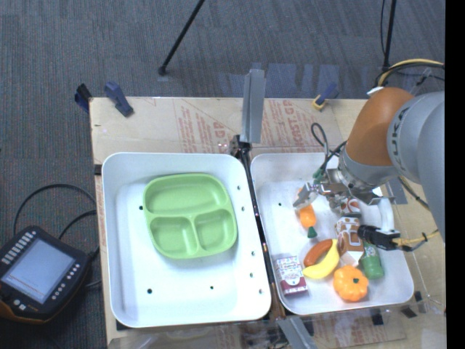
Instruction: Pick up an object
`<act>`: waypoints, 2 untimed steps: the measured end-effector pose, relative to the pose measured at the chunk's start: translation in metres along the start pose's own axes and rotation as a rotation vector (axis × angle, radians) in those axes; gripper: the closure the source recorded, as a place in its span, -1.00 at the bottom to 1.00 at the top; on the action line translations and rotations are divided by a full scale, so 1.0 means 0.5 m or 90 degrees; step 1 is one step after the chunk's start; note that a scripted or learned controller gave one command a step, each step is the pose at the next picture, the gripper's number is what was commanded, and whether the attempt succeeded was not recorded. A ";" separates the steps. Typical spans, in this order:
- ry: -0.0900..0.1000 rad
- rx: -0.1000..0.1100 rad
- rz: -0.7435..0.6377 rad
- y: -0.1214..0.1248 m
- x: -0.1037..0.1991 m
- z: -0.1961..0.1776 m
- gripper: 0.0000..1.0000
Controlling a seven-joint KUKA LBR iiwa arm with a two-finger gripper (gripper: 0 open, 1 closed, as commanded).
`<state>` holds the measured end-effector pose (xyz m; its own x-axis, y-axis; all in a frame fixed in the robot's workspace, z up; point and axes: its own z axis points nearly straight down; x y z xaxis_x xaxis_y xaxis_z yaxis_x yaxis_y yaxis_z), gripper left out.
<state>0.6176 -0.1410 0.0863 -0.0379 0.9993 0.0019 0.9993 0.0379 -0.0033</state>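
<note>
My hand (314,195) hovers in the right bin (276,173), can't tell if open or closed. Carrot (308,217) lies just below it. I'd drop straight down, straddle carrot, avoid the banana (325,265).

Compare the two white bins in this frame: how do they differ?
The left bin carries one green divided plate; the right bin carries a cluster of small items, including an orange pumpkin and a red carton. The arm works over the right bin, not the left bin. Both are shallow and white.
</note>
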 end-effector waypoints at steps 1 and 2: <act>0.001 0.002 0.003 -0.001 -0.002 -0.016 1.00; -0.001 0.000 -0.034 0.003 0.194 -0.269 1.00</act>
